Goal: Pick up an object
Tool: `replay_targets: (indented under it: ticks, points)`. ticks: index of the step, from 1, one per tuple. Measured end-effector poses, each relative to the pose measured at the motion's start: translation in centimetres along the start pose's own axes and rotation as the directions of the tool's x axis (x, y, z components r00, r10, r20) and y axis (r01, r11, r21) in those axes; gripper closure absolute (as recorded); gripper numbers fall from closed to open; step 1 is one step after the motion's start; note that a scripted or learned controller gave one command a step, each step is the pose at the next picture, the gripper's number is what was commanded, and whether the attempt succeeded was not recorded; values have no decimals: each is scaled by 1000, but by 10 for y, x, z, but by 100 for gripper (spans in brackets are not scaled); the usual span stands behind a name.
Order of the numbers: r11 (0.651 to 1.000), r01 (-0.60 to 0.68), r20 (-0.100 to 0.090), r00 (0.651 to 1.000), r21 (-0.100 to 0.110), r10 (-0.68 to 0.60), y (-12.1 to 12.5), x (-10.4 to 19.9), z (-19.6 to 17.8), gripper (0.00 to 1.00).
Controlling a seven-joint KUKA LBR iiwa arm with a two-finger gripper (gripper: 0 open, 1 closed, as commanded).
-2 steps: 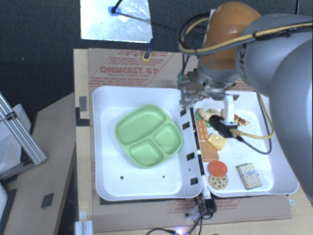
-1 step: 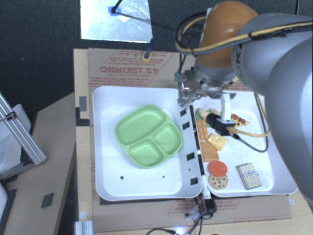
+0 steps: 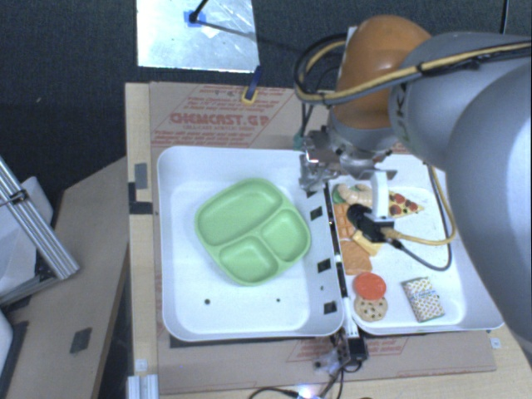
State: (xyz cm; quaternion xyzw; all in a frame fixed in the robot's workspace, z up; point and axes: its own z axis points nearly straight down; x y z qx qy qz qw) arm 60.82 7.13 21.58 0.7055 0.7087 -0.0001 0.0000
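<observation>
The grey arm (image 3: pixel 465 131) is reaching in from the right, its orange band (image 3: pixel 382 65) hanging over the far end of the divider between the two white bins, and the pincer (image 3: pixel 320 166) is sitting low at the back of the right bin (image 3: pixel 478 293); whether it is apart or together cannot be told. In that bin, toy food is lying close together: a pizza slice (image 3: pixel 405 204), a red disc (image 3: pixel 370 286), a chocolate-chip cookie (image 3: pixel 371 308) just beside it, and a small patterned packet (image 3: pixel 423 298). The left bin (image 3: pixel 179 223) is holding a green divided plate (image 3: pixel 252 230), lying flat. Both bins are resting on the desk (image 3: pixel 91 223).
</observation>
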Motion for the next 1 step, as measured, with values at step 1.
replay_targets:
  ticks: [1]
  points:
    - [1000,-2,-1,1000,-3,2,1,-4,-20,100]
